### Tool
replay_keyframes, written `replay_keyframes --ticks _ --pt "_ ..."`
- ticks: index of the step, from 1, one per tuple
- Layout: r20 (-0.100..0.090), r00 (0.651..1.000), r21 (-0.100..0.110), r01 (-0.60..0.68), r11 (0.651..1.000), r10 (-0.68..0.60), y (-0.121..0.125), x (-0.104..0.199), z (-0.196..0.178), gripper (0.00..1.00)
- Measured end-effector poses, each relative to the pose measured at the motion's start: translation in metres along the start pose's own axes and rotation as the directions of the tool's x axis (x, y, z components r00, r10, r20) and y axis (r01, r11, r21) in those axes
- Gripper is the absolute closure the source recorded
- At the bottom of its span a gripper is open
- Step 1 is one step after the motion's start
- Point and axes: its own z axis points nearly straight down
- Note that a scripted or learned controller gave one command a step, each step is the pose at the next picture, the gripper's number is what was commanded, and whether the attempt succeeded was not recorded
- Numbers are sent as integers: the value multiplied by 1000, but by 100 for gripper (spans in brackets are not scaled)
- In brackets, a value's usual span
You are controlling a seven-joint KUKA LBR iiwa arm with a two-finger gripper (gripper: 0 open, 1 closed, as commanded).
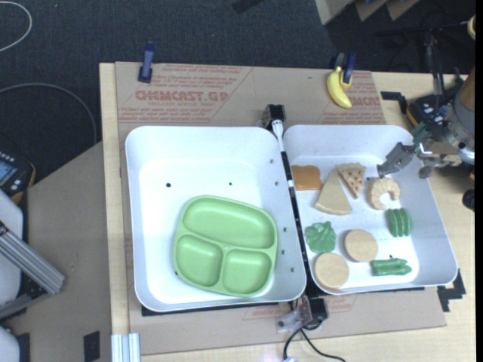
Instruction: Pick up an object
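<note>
Lower left: left bin [143,202] holding a green divided tray [225,244]. Right bin [434,225] holding toy foods: two round crackers [361,245], green vegetables [320,237], cheese wedges [334,198], croissant [384,191]. Upper right: gripper [411,159], fingers apart, nothing between them, above the croissant.

A robotics laboratory test bench. A board [226,89] still in printed protective paper is clamped [146,61] to the table, bearing two white bins [143,202] stocked with toy food [332,196]; loose cables [15,21] and aluminium framing [30,262] surround it.
</note>
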Motion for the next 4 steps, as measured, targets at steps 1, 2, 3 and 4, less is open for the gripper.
replay_keyframes --ticks 1,2,3,4 --pt "1 1000 -4 1 1000 -1 1 0 -11 100" --pt "-4 1000 12 2 1000 -2 23 13 141 100" --pt "1 1000 -6 6 1000 -6 67 64 158 100" --pt "2 1000 -8 0 1000 0 66 60 146 100"
